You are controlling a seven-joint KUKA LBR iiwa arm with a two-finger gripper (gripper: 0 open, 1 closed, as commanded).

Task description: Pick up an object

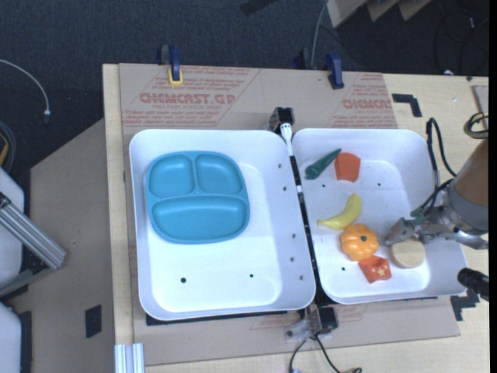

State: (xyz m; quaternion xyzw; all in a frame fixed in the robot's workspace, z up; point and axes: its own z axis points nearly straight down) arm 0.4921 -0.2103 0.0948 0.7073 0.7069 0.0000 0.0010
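In the right shallow white bin [388, 150] lie six toy foods — one tan round disc [408, 255] beside the gripper [402, 231], fingers' state I cannot tell, one orange pumpkin [359, 242], one yellow banana [343, 213], two red pieces, one green pod — while one blue divided plastic plate [198, 196] sits in the left bin [217, 286].

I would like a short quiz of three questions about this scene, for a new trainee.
1. True or false: the blue tray lies in the left bin.
2. Which item lies nearest the end effector? A carrot B beige disc C banana
3. Fill in: the pumpkin lies in the ____ bin.

Key: 1 true. 2 B, the beige disc. 3 right.
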